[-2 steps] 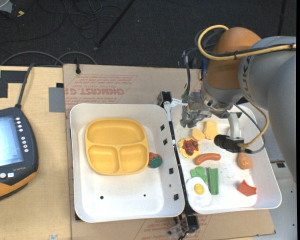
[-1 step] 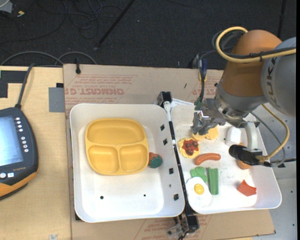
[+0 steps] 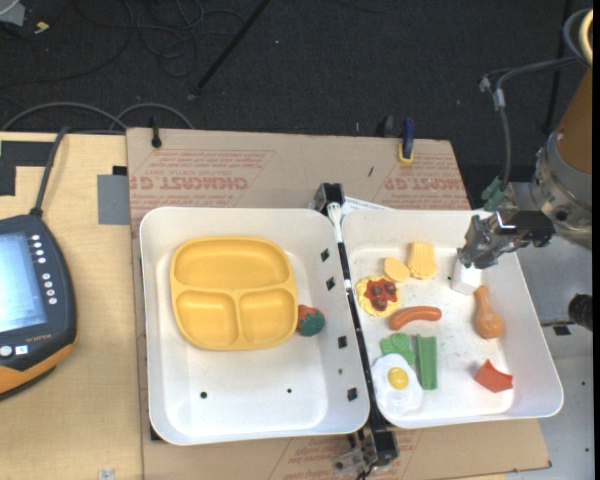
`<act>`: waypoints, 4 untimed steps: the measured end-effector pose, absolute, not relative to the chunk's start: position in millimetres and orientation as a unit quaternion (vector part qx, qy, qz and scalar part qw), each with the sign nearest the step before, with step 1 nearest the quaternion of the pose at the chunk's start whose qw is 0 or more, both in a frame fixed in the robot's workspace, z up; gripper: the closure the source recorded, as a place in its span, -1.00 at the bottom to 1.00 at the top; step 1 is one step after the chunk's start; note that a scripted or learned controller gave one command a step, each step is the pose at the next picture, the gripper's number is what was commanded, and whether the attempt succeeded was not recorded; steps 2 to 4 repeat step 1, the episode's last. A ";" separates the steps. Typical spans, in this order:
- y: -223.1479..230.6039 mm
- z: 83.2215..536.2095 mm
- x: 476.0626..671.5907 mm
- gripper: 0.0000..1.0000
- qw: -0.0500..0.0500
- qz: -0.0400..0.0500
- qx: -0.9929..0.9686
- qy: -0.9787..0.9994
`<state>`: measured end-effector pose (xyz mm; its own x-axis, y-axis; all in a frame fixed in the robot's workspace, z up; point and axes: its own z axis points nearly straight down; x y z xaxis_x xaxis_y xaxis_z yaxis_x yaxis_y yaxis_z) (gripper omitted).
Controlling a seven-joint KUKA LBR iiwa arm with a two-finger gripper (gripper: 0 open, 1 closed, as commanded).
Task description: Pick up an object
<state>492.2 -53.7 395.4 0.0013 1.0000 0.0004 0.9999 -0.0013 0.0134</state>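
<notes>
My gripper hangs over the upper right part of the right bin, and a small white shape sits just beneath it. Below it in the bin lies a tan chicken drumstick. To its left are two yellow cheese pieces, a round piece with a red topping and a sausage. Nearer the front lie green vegetable pieces, a fried egg and a red wedge.
The left bin holds a yellow divided plate with a small red and green toy at its right edge. A black divider runs between the bins. A teach pendant lies at the far left.
</notes>
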 end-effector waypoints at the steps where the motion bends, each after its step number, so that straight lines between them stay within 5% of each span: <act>1: 55.4 374.2 510.4 1.00 -0.002 -0.001 0.703 0.711; 4: 55.4 374.2 510.4 1.00 -0.002 -0.001 0.703 0.711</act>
